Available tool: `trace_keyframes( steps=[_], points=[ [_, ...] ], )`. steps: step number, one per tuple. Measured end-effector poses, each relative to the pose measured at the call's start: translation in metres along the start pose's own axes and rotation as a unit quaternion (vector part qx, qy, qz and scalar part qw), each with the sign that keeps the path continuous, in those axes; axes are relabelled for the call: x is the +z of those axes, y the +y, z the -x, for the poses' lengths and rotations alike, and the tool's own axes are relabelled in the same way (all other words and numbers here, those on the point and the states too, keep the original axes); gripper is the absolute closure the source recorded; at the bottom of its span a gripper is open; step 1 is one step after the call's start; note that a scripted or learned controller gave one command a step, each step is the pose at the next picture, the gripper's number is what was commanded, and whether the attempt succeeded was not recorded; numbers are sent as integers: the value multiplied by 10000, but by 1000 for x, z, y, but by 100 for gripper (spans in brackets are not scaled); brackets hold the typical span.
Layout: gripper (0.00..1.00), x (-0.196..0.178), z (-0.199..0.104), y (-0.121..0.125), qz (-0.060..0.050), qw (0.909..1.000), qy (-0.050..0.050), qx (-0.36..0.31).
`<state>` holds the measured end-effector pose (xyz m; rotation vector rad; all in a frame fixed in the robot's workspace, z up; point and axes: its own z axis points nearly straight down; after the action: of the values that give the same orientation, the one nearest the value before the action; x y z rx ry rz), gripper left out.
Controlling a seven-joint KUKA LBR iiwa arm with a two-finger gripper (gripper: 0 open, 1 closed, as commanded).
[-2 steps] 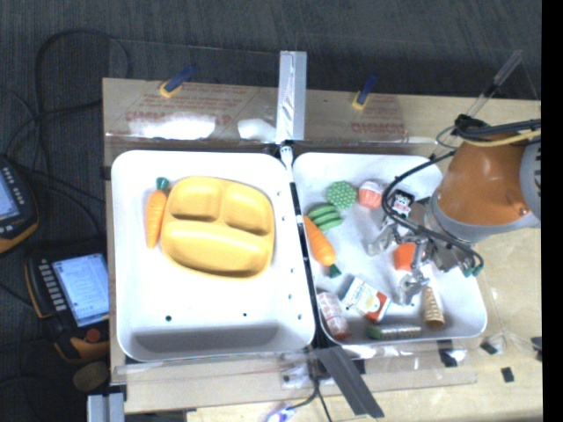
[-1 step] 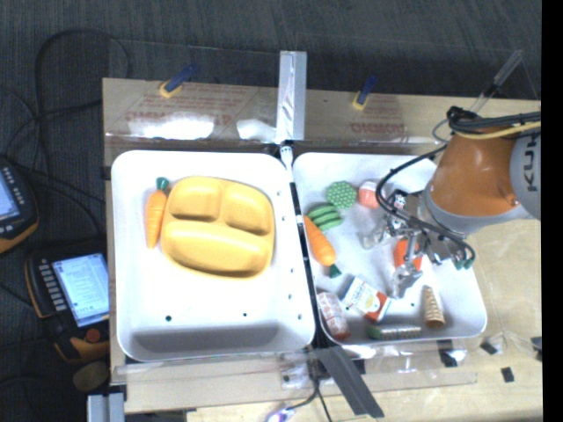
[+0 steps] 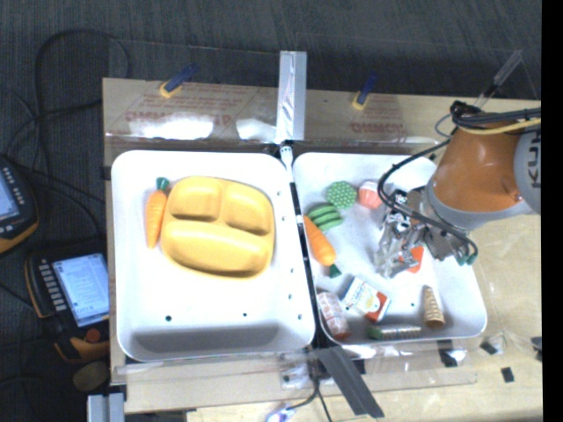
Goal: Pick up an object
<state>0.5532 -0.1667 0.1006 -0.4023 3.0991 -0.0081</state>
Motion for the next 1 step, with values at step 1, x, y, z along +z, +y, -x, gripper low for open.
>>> trace_keyframes(
  steps=[1],
  points=[
    [0,0,0,0,1,10000,2,0]
  ],
)
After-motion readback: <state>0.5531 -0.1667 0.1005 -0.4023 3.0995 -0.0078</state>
